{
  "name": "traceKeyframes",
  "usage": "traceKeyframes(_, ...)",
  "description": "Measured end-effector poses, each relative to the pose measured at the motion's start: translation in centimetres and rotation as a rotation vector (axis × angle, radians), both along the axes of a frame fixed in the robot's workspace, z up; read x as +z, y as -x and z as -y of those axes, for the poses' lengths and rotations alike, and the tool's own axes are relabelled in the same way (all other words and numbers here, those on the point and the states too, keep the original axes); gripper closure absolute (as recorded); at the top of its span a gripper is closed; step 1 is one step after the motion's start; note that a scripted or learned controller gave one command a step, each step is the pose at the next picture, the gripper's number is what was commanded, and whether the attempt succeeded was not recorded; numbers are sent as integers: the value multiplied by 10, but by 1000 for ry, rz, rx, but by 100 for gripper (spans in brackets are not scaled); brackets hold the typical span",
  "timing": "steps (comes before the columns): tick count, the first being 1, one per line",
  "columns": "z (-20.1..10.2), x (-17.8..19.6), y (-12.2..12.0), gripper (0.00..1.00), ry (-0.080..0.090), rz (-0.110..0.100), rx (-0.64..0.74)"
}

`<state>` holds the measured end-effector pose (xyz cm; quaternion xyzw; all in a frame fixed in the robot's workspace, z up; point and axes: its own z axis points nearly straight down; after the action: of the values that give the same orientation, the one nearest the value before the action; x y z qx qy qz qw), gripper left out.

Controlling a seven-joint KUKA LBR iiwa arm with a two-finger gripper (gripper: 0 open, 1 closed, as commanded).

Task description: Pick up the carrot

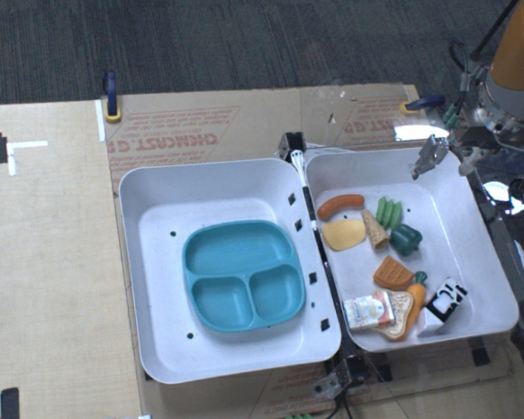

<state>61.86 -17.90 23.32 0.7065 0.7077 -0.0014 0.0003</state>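
Note:
The carrot [416,302], small and orange with a green top, lies near the front of the right bin [466,220]. It rests between an orange wedge [393,273] and a black-and-white block [444,301]. My gripper [442,165] hangs over the bin's far right corner, well behind the carrot. Its fingers stand open with nothing between them.
The right bin also holds a sausage [340,205], a yellow piece [343,234], green vegetables [396,224], a printed packet [369,310] and a tan piece [397,329]. In the left bin [148,258] lies a blue divided tray [244,274].

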Motion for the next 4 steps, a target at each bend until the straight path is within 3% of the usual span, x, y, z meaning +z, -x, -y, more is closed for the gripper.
traceKeyframes(1,-27,-88,54,0,-2,0,431)
traceKeyframes(2,-36,-139,131,0,9,10,779)
traceKeyframes(3,-36,-129,128,100,11,16,773)
traceKeyframes(4,-94,-41,109,100,1,5,537)
